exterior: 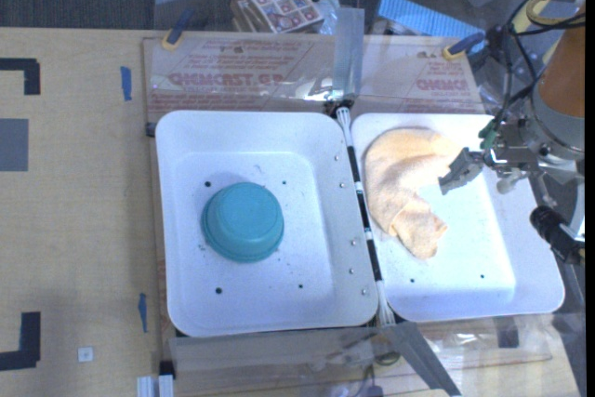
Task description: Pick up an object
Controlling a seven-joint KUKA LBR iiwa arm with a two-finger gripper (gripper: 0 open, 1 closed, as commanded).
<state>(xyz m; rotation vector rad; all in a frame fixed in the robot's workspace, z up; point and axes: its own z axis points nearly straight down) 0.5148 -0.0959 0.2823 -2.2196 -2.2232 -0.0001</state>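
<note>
Gripper [472, 168] hovers over the right bin [483, 279], fingers parted and holding nothing, just beside the crumpled yellow cloth [404, 186], while the overturned teal bowl [244, 220] sits in the left bin [186, 153].

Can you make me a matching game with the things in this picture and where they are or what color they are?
Things:
1. bowl
2. cloth
3. gripper
4. blue tape strip

Places or colors:
A. crumpled in the right bin, pale orange-yellow
B. stuck on the tan bench to the left of both bins
C. teal, sitting upside down in the left bin
D. over the right bin, next to the cloth's right edge

Right pairs: 1-C, 2-A, 3-D, 4-B
</note>
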